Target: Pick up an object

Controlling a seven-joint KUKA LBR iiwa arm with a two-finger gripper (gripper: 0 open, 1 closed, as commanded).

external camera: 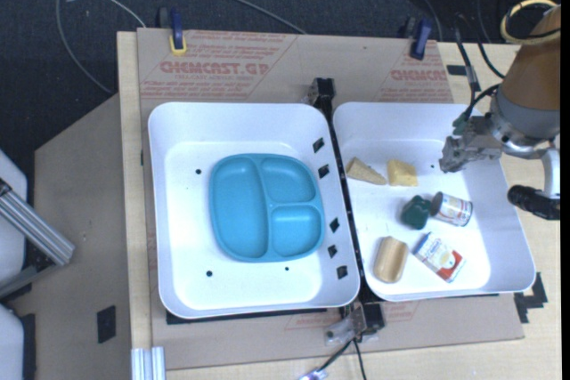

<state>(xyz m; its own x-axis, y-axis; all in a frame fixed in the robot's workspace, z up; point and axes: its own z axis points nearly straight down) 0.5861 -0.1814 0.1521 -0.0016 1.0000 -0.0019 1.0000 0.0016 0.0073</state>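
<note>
The desk [134, 218] carries two shallow white bins side by side. The left bin [169, 156] holds a blue divided plate [267, 207]. The right bin [499, 254] holds all the loose objects and is the working area for the pick.

The gripper [465, 147] hangs over the upper right part of the right bin, at the end of the arm [534, 76] that reaches in from the right. Whether it is released or clenched cannot be told at this resolution; nothing is visible in its grasp.

Candidate objects, by position relative to the gripper:

- Yellow block [403, 173]: nearest, lying to the lower left, apart from the gripper.
- Pale wedge [365, 172]: further left, just beside the yellow block, long axis running left to right.
- Small can [452, 209]: below the gripper, lying on its side, long axis roughly left to right, touching or just beside a dark green object [415, 213].
- Red and white packet [440, 257]: well below, lying at a slant.
- Tan cylinder [390, 259]: lower left, long axis roughly top to bottom.

The pick appears not yet begun. The yellow block stands clear of its neighbours and probably calls for the shortest travel, a short shift down and to the left before descent.
</note>
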